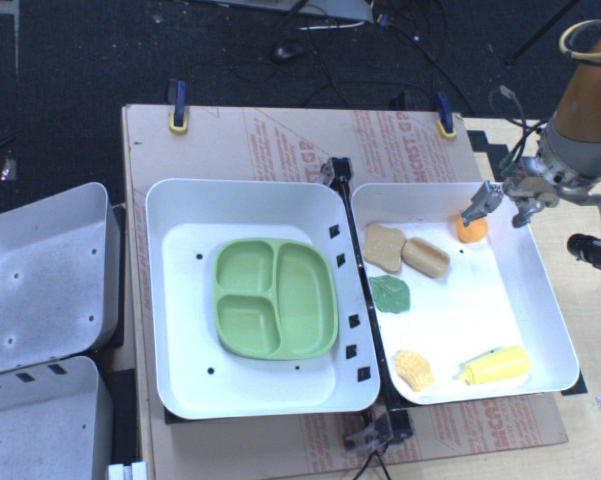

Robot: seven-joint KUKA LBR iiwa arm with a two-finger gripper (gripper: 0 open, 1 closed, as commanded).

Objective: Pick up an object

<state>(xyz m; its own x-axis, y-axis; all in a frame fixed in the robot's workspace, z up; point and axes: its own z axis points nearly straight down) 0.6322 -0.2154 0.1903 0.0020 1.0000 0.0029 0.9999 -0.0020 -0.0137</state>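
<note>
The right bin [540, 298] holds several toy foods. A small orange piece [471, 231] lies near its far right corner. A tan bread slice [383, 247] and a tan roll [426, 258] sit at the far left, with a green leaf [389, 294] below them. A yellow corn cob [413, 370] and a yellow bottle-like piece [495, 365] rest along the near wall. My gripper [502, 208] hangs over the bin's far right corner, open, with its fingers spread. Its left finger [479, 206] stands just above the orange piece; nothing is between the fingers.
The left bin [170, 268] bears a green divided plate [276, 298]. A black divider with clips [355, 288] runs between the two bins. Blue clamps [179, 118] pin the cardboard at the far edge. Spare white bins [40, 268] lie at the left.
</note>
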